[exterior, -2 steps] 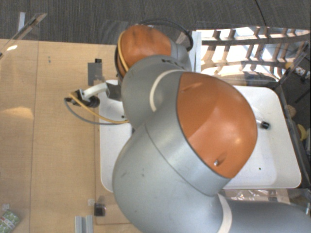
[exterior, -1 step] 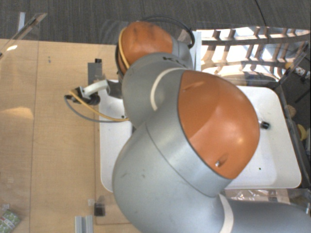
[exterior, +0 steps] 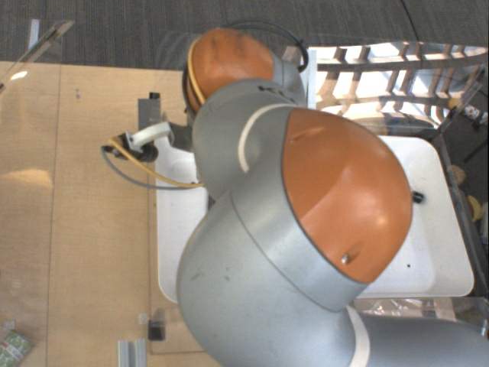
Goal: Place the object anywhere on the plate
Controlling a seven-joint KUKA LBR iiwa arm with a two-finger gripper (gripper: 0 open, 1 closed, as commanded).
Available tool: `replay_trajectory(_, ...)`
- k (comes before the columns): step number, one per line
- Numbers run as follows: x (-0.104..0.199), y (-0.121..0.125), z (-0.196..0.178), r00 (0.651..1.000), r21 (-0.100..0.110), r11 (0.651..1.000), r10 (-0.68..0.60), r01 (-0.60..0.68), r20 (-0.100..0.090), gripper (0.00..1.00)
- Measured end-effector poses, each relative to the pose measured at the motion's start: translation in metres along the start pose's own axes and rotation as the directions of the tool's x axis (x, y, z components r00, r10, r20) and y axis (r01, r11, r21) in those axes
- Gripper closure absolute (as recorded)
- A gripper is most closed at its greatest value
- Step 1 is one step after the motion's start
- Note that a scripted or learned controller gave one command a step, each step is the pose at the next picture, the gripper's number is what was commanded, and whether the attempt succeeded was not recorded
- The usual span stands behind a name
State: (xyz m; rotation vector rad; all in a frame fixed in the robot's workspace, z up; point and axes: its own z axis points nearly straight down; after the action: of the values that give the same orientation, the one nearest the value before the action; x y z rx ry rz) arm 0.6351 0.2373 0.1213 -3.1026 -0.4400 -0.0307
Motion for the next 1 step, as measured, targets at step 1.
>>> replay_trajectory(1,0.0008,-0.0002,-0.0106,1.0,0.001,1.0,0.0,0.0,-0.003,1.0)
